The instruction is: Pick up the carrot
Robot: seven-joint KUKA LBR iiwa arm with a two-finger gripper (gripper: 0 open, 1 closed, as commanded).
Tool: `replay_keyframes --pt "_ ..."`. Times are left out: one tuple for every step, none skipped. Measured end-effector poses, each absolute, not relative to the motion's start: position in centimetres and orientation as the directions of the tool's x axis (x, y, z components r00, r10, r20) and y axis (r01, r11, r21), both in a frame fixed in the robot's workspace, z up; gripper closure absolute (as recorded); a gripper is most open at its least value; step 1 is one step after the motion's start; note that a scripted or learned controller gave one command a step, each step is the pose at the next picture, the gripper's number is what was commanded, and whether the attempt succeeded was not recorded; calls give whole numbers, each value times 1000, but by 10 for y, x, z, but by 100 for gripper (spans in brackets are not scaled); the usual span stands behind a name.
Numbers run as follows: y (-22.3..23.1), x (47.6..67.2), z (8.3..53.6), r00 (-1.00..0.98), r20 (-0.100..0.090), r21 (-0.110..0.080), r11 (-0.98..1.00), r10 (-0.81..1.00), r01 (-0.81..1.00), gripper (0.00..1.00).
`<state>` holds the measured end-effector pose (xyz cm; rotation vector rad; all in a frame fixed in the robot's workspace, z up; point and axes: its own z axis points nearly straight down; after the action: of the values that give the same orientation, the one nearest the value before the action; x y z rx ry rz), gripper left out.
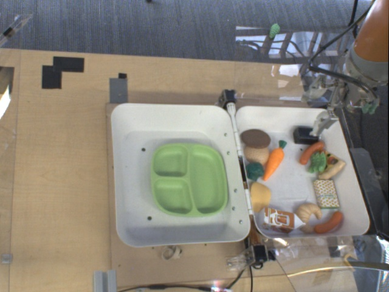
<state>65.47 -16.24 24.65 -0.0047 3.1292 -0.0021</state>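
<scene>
Closest to the lens, along the bottom rim of the right-hand shallow white plastic bin (358,215), lies a clutter of toy food: a brown-and-white printed carton (279,219), a tan croissant (309,211) and a reddish-brown sausage (329,223). At about ten o'clock from that clutter, in the bin's upper left part, is the orange plastic carrot with a green top (273,161), lying at a slant with its green end towards one o'clock and its point towards seven.

Up at two o'clock from the carrot hangs the grey arm's claw (322,123), near the bin's far edge beside a small black block (306,134); from where I stand I cannot tell whether it is open or closed, and nothing is held in it. It is well apart from the carrot.

To my eye the job now is the approach. The claw would do best to travel towards eight o'clock, turn so it closes across the carrot's thicker middle, and come down straight.

Crowding is the trouble. A brown-capped mushroom (256,143) sits at ten o'clock just beside the carrot, and a dark green broccoli floret (254,170) seems to touch its pointed end, with a pale yellow wedge (260,194) below. The three o'clock side looks bare, so that is the easier flank. A smaller orange piece with green leaves (312,154) near the claw could be mistaken for the target.

The left white bin (121,163) holds a light green divided plate (188,179), out of the way on the wooden tabletop (55,181)
</scene>
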Motion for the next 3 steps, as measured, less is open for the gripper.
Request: replay_keyframes --pt "-134 630 91 -996 -18 -3 997 -83 -83 0" --pt "-132 633 103 -996 -27 -5 996 -89 -89 100" --pt "-97 586 90 -1000 -16 -10 1000 -8 -8 100"
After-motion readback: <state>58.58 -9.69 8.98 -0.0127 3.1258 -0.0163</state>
